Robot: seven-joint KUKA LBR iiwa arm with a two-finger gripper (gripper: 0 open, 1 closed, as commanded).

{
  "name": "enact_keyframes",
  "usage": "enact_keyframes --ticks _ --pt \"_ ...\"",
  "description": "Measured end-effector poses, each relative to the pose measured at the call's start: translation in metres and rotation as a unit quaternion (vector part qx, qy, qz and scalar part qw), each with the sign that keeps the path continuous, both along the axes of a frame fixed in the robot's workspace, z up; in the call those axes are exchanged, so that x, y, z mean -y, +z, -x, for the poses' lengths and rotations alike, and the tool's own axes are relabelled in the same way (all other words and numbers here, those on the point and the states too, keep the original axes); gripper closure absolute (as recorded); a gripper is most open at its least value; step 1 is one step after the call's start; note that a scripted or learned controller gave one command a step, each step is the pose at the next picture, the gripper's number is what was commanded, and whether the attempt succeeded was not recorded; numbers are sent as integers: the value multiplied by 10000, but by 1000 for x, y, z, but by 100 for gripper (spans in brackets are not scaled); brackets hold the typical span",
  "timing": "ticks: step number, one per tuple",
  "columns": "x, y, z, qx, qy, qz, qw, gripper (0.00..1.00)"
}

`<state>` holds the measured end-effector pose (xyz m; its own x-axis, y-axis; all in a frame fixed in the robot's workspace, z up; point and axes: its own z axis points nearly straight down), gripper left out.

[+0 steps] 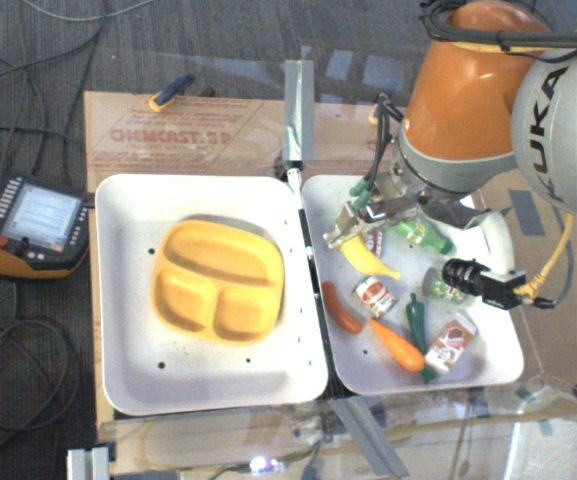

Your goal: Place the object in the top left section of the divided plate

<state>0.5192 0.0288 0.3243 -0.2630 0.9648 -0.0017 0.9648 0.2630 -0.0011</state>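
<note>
The yellow divided plate lies in the middle of the left bin, with one long section at the back and two smaller ones at the front; nothing lies in it. My gripper hangs over the back left of the right bin, just above the upper end of a yellow banana. No object shows clearly in its grasp from this angle. The arm's orange band and wrist hide the bin's back right part.
The right bin also holds a small can, a red sausage, a carrot, a dark green pepper, a red-and-white carton and a green bottle. A teach pendant lies left of the bins.
</note>
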Motion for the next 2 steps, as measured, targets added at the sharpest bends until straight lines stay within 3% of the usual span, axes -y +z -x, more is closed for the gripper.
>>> enact_keyframes --ticks 1,2 --pt "-56 -7 27 -9 -257 -3 9997 100" --pt "-46 -56 35 -9 -834 9 9965 100"
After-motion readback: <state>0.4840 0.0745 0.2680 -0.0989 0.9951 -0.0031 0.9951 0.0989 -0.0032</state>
